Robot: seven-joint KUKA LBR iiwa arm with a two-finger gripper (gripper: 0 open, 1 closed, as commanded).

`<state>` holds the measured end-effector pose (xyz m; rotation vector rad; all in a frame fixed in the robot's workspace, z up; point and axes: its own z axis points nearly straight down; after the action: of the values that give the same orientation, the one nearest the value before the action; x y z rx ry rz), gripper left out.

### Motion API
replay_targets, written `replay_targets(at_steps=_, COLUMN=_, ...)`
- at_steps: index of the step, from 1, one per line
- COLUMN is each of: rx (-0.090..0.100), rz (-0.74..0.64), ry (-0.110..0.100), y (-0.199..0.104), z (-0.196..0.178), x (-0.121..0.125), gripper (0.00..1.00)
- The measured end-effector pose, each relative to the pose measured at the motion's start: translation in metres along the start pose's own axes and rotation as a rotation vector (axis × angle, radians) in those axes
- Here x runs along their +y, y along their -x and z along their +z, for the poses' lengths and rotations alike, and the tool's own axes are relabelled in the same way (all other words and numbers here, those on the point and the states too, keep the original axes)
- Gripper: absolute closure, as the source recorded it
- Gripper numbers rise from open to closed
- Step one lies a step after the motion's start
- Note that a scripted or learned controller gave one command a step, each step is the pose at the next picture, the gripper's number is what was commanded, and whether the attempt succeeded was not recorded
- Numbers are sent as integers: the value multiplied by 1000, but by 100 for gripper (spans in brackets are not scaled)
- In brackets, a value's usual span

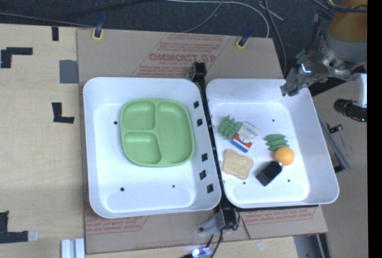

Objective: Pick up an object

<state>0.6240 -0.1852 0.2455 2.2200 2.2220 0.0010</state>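
Observation:
The right bin (pixel 298 125) holds several small items: a green leafy piece (pixel 228 126), a white, red and blue packet (pixel 243 137), a slice of toast (pixel 237 164), a black block (pixel 269 172), an orange ball (pixel 285 156) and a green pod (pixel 276 141). My gripper (pixel 293 84) hangs over the bin's upper right corner, well away from all of them. Nothing shows between its fingers.
The left bin (pixel 101 149) carries a green divided plate (pixel 157 132). A black clip row (pixel 203 125) joins the two bins. Cables (pixel 197 3) lie behind the cardboard sheet. The arm's wrist (pixel 346 30) stands at the right edge.

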Motion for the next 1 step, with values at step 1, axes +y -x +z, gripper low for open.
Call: replay_targets(at_steps=1, rx=0, rz=-3, ry=-2, y=-45, z=3, x=1, gripper=100)
